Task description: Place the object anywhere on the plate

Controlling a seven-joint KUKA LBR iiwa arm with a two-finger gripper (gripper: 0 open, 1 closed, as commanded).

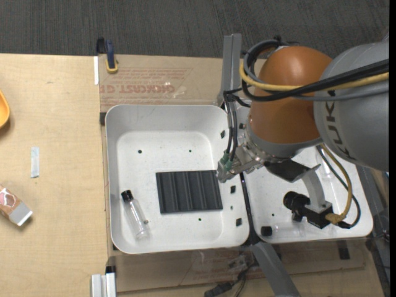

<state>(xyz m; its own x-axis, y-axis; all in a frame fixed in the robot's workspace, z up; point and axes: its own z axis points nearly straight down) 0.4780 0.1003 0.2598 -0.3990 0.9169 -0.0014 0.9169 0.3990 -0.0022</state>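
Two shallow white bins sit side by side on the counter (49, 104). The left bin (161, 141) holds two things: one dark ribbed plate (189, 192), lying flat toward 5 o'clock of the bin's floor, and one clear vial (134, 212) with a black cap. The vial lies on its side near the bin's wall at 8 o'clock, with the cap end pointing to 11 o'clock. It is just beside the plate's left edge but does not touch it. A few small dark specks dot the floor around them.

The grey arm (352, 104) covers much of the right bin (272, 212). On the bare part of that floor one small black thing (266, 231) rests at the 7 o'clock corner.

The one pincer (226, 168) hangs over the left bin's rim at 3 o'clock, above the plate's upper right corner. Whether it is apart or together cannot be told — the wrist hides it. The vial lies at 8 o'clock from the pincer, well apart, with the plate between them.

Outside the bins, at 9 o'clock on the counter, lie one pale strip (34, 163), one small block in a red-brown wrapper (13, 206) and, cut by the frame's edge, one orange thing (3, 111). A cardboard sheet (154, 85) with red print lies under the bins at 12 o'clock.
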